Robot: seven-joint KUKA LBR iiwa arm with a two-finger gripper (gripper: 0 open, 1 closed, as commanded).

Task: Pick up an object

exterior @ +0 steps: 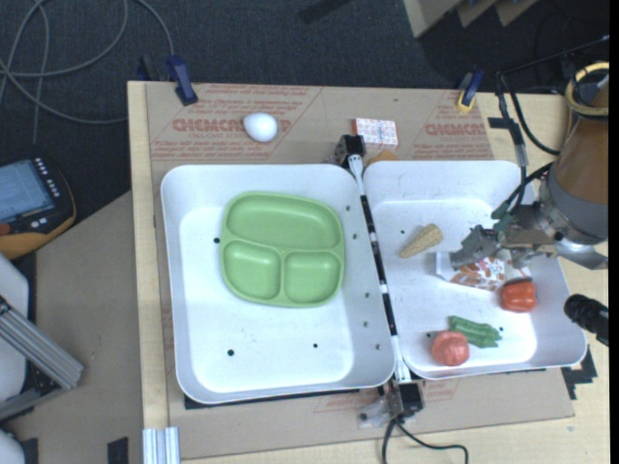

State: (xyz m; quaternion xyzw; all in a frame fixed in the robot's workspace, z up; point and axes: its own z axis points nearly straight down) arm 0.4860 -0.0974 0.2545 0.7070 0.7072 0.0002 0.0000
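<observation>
Camera view from my remote desk has the arm reaching in over the right bin, its gripper low above the bin floor near the middle. I cannot tell how far the gripper is spread, nor whether it has hold of anything, because the dark metal blurs into what lies under it. Directly beneath and just right of the tip lies a flat packet with red and white print, seemingly touching the gripper (or nearly so; contact is unclear). A tan corn-like cone lies to the left of the gripper, apart from it. A red tomato sits just beside the packet's right end. Nearer the front rim lie a green pepper and, touching it, a reddish round fruit. The left bin holds a green divided plate. Beyond the bins, on the cardboard, rest a white egg and a small checked box.
</observation>
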